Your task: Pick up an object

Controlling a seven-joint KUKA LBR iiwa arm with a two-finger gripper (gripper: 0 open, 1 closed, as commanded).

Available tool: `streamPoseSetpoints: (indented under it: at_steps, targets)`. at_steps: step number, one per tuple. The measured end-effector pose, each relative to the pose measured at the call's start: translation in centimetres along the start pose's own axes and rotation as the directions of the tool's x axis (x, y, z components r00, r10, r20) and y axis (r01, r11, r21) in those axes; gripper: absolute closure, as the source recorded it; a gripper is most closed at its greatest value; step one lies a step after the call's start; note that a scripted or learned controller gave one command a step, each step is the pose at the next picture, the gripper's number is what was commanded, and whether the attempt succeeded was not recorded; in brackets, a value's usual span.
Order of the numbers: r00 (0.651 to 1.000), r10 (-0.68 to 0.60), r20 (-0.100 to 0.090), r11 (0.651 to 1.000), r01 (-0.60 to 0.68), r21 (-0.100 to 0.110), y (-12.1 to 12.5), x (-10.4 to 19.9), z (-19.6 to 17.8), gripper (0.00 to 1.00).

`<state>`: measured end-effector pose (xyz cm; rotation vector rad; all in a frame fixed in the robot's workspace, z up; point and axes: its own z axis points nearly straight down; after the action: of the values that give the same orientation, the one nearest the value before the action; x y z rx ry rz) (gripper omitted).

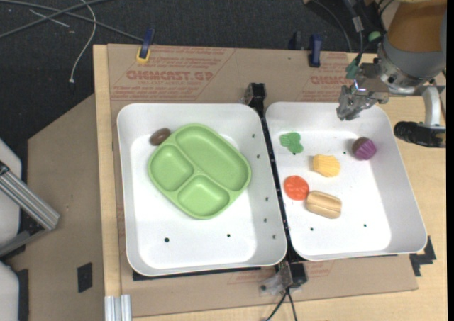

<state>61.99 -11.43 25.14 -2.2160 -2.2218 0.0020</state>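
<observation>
The right white bin (383,234) holds several small toy foods: a green leafy piece (291,143), a purple piece (364,148), a yellow piece (326,165), an orange-red round piece (296,187) and a tan bun-shaped piece (323,204). My gripper (350,109) hangs over the far edge of this bin, up and to the left of the purple piece. Nothing shows between its tips.
The left white bin (142,227) carries a green divided plate (199,169) and a small brown object (159,137) near its far left corner. A black clamp (255,93) sits between the bins at the back. Blue clips (147,43) hold the cardboard base.
</observation>
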Motion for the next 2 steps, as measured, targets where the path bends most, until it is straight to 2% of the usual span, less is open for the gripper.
streamPoseSetpoints:
  at_steps: [1, 2]
  targets:
    - [1.000, 0.000, 0.000, 1.000, 0.000, 0.000, -1.2, 4.4, 1.3, 1.00]
    - [1.000, 0.000, 0.000, 1.000, 0.000, 0.000, -3.8, 9.0, 1.5, 1.00]
